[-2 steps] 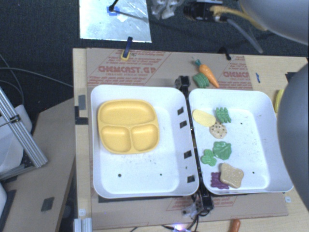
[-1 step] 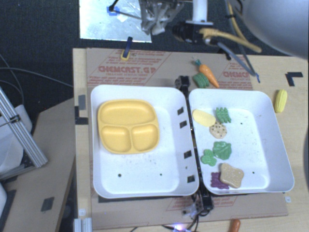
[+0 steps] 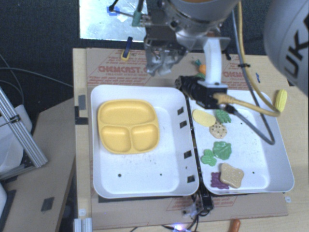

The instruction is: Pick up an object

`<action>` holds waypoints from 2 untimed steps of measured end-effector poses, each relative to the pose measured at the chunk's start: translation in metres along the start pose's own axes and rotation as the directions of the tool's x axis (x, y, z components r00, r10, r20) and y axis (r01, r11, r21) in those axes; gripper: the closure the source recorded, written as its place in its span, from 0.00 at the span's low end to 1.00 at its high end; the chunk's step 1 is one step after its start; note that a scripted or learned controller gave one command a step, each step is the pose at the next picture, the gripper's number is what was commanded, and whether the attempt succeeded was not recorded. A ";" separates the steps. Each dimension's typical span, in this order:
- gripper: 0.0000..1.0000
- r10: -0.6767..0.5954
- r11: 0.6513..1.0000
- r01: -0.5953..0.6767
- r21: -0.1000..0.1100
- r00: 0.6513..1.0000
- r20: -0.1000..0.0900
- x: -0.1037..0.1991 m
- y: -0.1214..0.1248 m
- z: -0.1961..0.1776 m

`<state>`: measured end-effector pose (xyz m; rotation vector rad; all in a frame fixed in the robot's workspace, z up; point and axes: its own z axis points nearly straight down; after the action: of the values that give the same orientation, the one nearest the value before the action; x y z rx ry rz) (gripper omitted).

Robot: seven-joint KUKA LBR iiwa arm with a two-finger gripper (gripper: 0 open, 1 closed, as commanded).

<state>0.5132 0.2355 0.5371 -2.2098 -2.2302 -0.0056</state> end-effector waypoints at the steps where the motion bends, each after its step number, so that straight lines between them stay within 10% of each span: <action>1: 1.00 0.010 1.000 -0.010 0.002 1.000 0.005 -0.002 0.033 0.038; 2: 1.00 0.010 1.000 -0.010 -0.005 1.000 0.002 -0.002 0.054 0.000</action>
<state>0.5671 0.2338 0.5374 -2.2240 -2.2229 -0.0092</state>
